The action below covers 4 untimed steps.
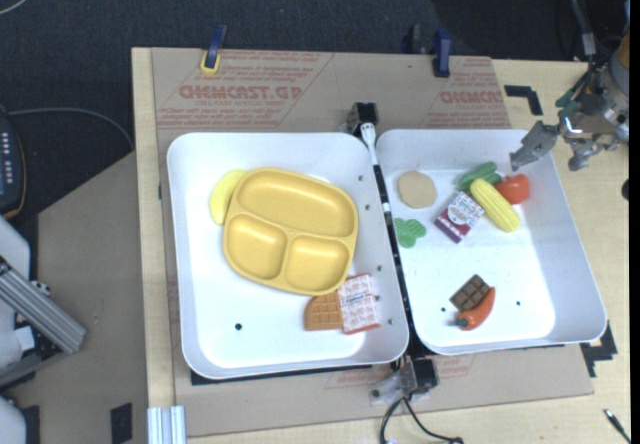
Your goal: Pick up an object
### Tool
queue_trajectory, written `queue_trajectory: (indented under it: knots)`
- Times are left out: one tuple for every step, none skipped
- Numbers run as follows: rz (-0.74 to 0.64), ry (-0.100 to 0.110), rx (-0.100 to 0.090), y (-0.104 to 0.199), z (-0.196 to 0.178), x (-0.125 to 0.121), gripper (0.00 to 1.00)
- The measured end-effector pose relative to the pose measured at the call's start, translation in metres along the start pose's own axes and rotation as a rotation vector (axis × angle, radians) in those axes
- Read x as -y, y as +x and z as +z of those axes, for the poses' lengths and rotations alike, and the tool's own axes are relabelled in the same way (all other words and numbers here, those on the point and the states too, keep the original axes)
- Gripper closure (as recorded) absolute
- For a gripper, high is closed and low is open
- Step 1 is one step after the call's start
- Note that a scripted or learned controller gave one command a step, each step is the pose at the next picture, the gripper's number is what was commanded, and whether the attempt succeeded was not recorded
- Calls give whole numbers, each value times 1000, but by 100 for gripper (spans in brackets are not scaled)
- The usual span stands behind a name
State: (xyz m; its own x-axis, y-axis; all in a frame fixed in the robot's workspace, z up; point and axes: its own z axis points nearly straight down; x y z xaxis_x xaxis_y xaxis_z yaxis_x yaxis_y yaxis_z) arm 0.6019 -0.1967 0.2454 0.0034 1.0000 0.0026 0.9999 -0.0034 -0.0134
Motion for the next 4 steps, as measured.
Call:
queue_trajectory:
  knots:
    - [-4, -14, 3, 1, -9, -2, 0]
    - [-3, -7, 1, -5, 52, 1, 0]
    - [-4, -9, 1, -7, 113, -4, 0]
    - [-3, -16, 0, -7, 159, -7, 0]
